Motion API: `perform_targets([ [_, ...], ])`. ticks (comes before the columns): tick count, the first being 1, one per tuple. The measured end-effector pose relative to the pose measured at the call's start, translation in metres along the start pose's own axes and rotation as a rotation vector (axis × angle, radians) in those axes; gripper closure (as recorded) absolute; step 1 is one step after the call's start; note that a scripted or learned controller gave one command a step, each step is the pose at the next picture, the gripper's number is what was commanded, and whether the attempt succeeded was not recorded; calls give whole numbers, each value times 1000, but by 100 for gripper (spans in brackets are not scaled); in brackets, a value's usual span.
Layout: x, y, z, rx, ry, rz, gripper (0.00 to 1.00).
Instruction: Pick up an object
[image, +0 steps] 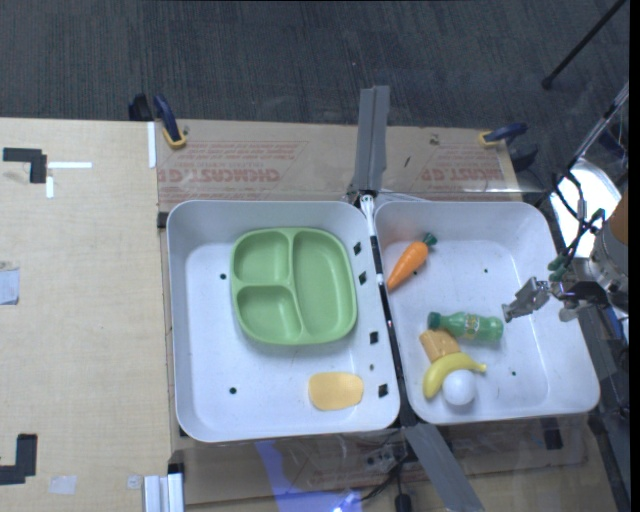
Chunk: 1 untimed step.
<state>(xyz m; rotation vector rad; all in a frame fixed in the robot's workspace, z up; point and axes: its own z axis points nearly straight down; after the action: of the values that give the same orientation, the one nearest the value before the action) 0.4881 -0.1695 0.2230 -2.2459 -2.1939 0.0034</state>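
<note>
The jaws, whether apart or together I cannot tell, hang on the gripper (524, 300) over the right bin (530, 225), near the bottle (467, 326), banana (446, 373) and ball (459, 390), probably because these close-lying things are the easiest reach.

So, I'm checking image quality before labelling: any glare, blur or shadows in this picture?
Camera view: a blown-out bright patch at the right edge by the arm; the gripper looks soft, its fingers hard to read; the green bottle is slightly fuzzy; the green plate is evenly lit, with faint shadows.
</note>
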Motion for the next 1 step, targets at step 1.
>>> perform_targets([
  [1,54,54,132,-1,0,129,0],
])
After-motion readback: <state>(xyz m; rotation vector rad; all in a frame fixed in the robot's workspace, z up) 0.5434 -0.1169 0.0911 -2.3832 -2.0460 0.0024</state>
